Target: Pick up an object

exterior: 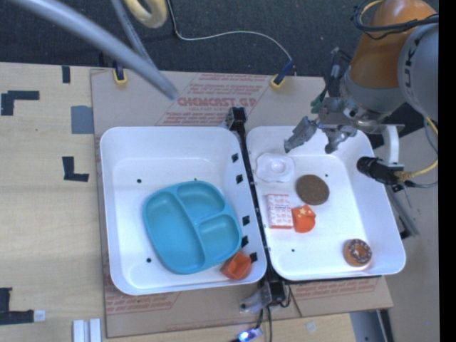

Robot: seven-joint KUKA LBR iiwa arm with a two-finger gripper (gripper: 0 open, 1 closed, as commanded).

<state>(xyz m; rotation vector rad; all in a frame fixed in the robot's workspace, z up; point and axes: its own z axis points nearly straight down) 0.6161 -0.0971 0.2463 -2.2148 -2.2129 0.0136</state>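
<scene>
My gripper (315, 138) hangs open over the back of the right bin (377, 212), its two fingers spread with nothing between them. Just below and to its left lies a clear round lid (274, 167). A brown round cookie (312, 189) sits in the middle of that bin. Nearer the front are a red-and-white packet (278, 210) and an orange-red piece (304, 219) touching it. A sprinkled doughnut (357, 252) rests at the bin's front right corner.
The left bin (117, 191) holds a blue divided plate (192, 224) and an orange block (237, 266) at its front right corner. A black clip divider (246, 184) runs between the bins. A white cable (235, 38) crosses the dark bench behind.
</scene>
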